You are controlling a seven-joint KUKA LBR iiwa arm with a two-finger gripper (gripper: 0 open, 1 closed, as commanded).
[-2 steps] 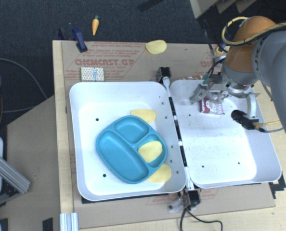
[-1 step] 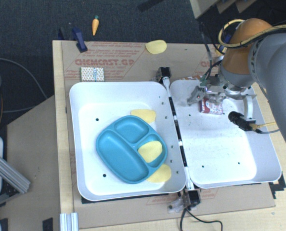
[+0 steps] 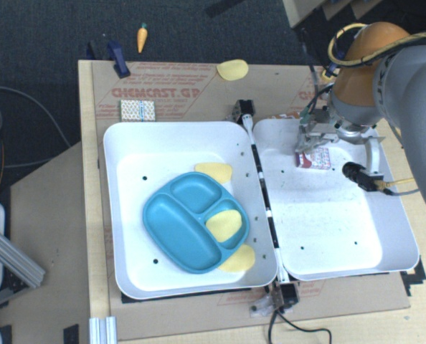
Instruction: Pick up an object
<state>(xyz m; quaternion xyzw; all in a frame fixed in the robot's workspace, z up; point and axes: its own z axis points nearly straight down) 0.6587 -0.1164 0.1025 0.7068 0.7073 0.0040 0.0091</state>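
Observation:
A small red and white packet (image 3: 316,159) lies in the back left part of the right bin (image 3: 342,256). My gripper (image 3: 310,140) hangs just above and behind it, at the packet's far edge, reaching down from the grey arm with the orange band (image 3: 367,56). In the left bin (image 3: 127,192) a blue divided plate (image 3: 184,228) holds a yellow piece (image 3: 225,224) in its right compartment. Another yellow piece (image 3: 214,171) lies behind the plate, and a third (image 3: 239,259) lies partly under its front edge.
On the bench behind the bins lie a patterned packet (image 3: 138,110) and a yellow slice (image 3: 232,69). A blue item (image 3: 117,59) and a small carrot (image 3: 142,38) sit further back. A black connector with a cable (image 3: 358,173) hangs beside the gripper over the right bin.

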